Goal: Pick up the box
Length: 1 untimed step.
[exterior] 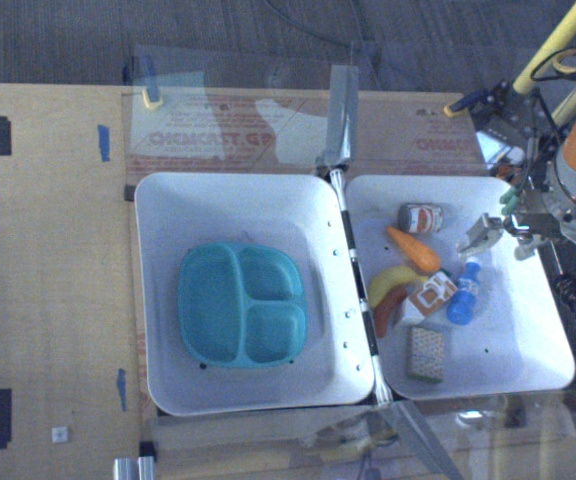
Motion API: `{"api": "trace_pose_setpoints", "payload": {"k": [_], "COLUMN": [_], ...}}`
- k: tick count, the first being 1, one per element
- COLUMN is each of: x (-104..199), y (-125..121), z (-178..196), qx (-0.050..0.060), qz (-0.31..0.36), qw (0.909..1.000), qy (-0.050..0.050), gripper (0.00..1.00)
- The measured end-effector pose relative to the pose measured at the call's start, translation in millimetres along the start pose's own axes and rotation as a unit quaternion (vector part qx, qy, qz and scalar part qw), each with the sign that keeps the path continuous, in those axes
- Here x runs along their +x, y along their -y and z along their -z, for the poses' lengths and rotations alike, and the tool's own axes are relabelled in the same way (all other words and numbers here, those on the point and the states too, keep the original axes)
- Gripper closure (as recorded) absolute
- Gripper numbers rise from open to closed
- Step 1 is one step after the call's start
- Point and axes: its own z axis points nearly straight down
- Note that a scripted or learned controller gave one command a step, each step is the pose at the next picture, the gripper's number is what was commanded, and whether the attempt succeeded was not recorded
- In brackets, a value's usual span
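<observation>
While we look from the near rim, the sponge (427, 354) comes first in our right bin (538, 353), then the box (434, 294) between banana (390, 284) and bottle (463, 294), the carrot (414, 250) beyond. Farther right, our gripper (502, 236) hangs spread, holding nothing.

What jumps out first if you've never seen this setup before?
Probably the teal divided plate, lying alone in the middle of the left bin. Next comes the colourful clutter in the right bin: a carrot, a banana, a blue bottle and a small box packed close together. The gripper hangs over that bin's right side.
</observation>
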Motion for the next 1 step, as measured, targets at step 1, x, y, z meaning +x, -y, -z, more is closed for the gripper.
{"api": "trace_pose_setpoints", "payload": {"k": [1], "x": [24.8], "y": [-81.3], "z": [-142.9], "qx": [0.000], "qz": [0.051], "qw": [0.9987], "qy": [0.000], "gripper": [0.00]}}
